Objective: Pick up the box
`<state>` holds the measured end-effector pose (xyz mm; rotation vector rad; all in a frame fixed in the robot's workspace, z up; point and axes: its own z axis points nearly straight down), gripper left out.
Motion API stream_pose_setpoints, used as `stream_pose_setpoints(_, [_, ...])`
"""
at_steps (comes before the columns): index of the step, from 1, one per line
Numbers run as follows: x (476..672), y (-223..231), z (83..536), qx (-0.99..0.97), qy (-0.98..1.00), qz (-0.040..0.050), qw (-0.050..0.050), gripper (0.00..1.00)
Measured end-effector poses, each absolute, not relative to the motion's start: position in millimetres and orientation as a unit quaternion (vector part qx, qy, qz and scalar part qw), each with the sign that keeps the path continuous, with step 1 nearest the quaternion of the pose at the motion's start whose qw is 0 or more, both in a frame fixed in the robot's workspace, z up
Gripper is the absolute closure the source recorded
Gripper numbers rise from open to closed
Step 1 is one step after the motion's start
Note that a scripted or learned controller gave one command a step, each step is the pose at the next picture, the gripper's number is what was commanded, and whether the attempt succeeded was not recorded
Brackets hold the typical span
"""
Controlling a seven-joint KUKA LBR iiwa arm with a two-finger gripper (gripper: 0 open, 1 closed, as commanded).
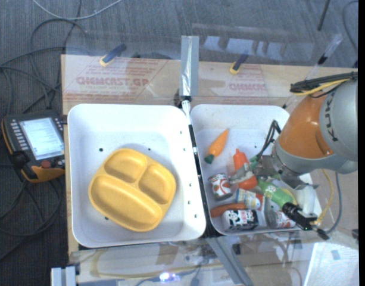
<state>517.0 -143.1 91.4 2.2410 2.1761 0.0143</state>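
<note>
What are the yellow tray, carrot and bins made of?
Yellow tray: likely moulded plastic, soft sheen on its three compartments.
Carrot: probably toy plastic, uniform orange with a green tip.
Bins: seemingly thin white plastic, smooth, with rounded corners; the look leaves it open.

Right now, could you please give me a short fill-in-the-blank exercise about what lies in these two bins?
1. The yellow tray with compartments lies in the ____ bin.
2. The toy carrot lies in the ____ bin.
3. The arm's band above the wrist is coloured ____.
4. The gripper hangs over the ____ bin.

Missing words: left; right; orange; right
</note>
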Motion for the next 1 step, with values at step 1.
stream_pose_setpoints(1, [629.6, -163.1, 90.1, 0.74, 0.672, 0.0038, 0.005, 0.0])
